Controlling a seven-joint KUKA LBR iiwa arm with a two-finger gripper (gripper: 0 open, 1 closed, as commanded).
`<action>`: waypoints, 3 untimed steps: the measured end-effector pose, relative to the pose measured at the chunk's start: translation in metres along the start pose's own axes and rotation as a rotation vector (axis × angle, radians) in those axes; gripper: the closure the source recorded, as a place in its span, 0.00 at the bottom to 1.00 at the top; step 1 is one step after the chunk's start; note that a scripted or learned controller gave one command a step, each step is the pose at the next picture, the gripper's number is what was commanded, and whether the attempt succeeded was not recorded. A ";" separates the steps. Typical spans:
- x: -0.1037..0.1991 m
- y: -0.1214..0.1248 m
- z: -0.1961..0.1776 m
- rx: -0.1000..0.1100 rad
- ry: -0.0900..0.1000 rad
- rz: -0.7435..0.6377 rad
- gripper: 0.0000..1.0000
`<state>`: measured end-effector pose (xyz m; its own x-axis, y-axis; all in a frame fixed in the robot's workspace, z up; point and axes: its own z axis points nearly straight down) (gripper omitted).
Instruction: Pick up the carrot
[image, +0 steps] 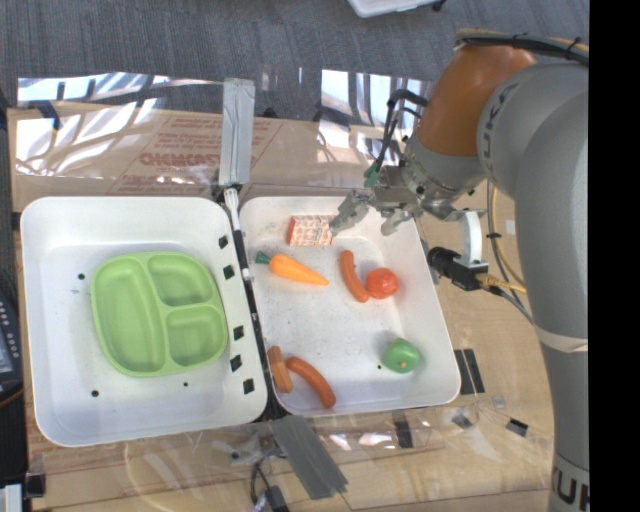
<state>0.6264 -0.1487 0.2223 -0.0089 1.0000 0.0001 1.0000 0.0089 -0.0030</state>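
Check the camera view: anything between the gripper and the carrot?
Mostly bare bin floor. In the camera view the gripper hangs over the right bin's far edge; the small red-and-white box sits just beside the straight line down to the carrot.

Claw (372, 214) hanging with fingers spread over the far edge of the right shallow white bin (432, 300), holding nothing. Orange tapered carrot with green top (292, 268) lying below and left of claw, well apart. Small red-and-white box (309, 231) just left of claw. Red round tomato (381, 283) below it.
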 end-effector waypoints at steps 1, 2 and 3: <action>0.031 -0.007 0.107 -0.009 -0.002 0.057 0.00; 0.055 -0.031 0.131 0.001 0.001 0.162 0.00; -0.017 0.030 0.127 0.000 0.000 0.026 0.00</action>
<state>0.6565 -0.1654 0.0954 0.0167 0.9999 0.0002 0.9999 -0.0167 -0.0031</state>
